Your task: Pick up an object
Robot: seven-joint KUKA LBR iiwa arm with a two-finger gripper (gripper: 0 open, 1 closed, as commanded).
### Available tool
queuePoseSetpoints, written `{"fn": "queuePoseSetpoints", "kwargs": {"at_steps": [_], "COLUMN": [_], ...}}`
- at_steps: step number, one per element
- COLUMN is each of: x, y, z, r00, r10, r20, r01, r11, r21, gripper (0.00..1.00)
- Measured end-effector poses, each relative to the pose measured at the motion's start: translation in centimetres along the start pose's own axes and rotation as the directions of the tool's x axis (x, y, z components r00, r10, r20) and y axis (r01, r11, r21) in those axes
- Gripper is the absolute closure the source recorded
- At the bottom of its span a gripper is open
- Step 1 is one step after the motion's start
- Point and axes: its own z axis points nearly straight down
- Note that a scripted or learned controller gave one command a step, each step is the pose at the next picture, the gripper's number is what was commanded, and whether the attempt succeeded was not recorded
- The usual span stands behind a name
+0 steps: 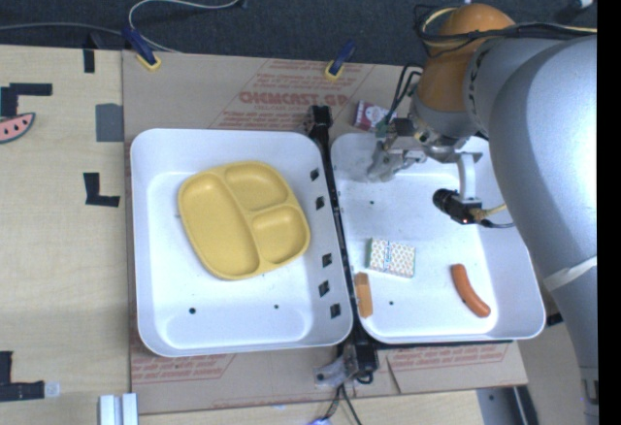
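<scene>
Two shallow white bins sit side by side on a cardboard sheet (291, 98) that covers the bench.

The left bin (160, 307) carries one item: a yellow divided plate (243, 217) with three compartments. It lies flat in the upper middle of the bin, rotated relative to the bin edges, and apart from all four walls.

The right bin (514, 311) carries three loose items in its near half:
- A small patterned square packet (392, 257) lies flat near the middle of the bin.
- An orange sausage-shaped piece (471, 290) lies toward the near right corner, well apart from the packet.
- A short brown-orange piece (363, 294) lies against the left wall, near the near left corner.

The arm enters from the right. Its grey body covers the right edge of the right bin. The orange band sits above the far edge of that bin.

The gripper (384, 164) is positioned at the far left corner of the right bin, close to the far wall. Its two fingers point down and appear slightly apart, with nothing between them. It is well apart from all three loose items.

A small dark wrapped item (368, 114) lies on the cardboard sheet just beyond the far edge of the right bin.
</scene>
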Motion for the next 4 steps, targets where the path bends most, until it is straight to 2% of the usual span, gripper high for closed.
{"fn": "queuePoseSetpoints", "kwargs": {"at_steps": [1,2,3,4], "x": [0.0,0.0,-1.8,-1.0], "y": [0.0,0.0,-2.9,-10.9], "z": [-0.9,-0.9,1.9,1.8], "r00": [1.0,1.0,1.0,1.0], "r10": [0.0,-0.001,0.003,0.004], "r20": [0.002,0.002,-0.005,-0.005], "r01": [0.0,0.001,-0.003,-0.004], "r11": [1.0,1.0,1.0,1.0], "r21": [0.001,0.001,-0.001,-0.002], "gripper": [1.0,0.0,0.0,0.0]}}
